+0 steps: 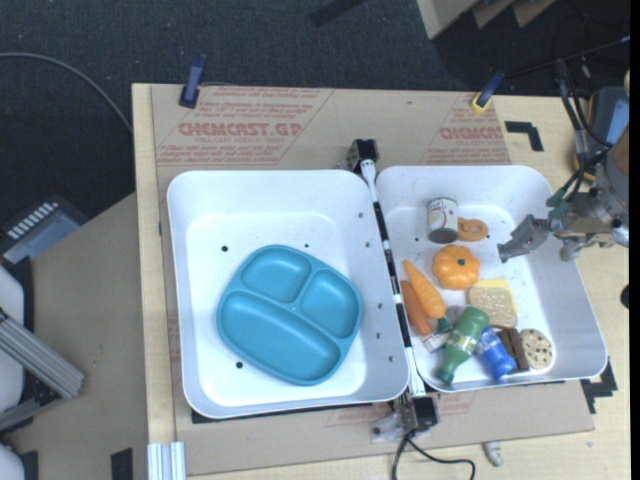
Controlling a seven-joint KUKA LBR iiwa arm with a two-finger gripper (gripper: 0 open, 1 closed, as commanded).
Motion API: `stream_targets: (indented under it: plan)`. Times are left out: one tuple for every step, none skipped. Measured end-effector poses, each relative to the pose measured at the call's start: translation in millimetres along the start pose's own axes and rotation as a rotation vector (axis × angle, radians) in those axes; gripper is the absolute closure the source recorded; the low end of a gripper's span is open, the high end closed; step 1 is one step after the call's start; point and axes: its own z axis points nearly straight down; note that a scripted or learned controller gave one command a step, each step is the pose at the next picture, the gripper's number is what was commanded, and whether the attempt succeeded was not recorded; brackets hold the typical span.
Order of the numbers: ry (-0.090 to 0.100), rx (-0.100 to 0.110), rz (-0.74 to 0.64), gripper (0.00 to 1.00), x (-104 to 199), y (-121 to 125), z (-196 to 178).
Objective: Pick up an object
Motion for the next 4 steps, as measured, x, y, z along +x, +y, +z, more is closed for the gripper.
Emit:
stream_targets:
  plan:
    - [0.001,0.002,0.000,0.00,55.1,-27.4,97.4]
    - [0.001,-0.006,-0.001,0.00,39.5,-20.6,174.4]
    - [-0.001,-0.014,0.001,1.00,39.5,-18.2,163.1]
    - [0.001,-0.004,-0.002,1.00,94.4,66.4,77.4]
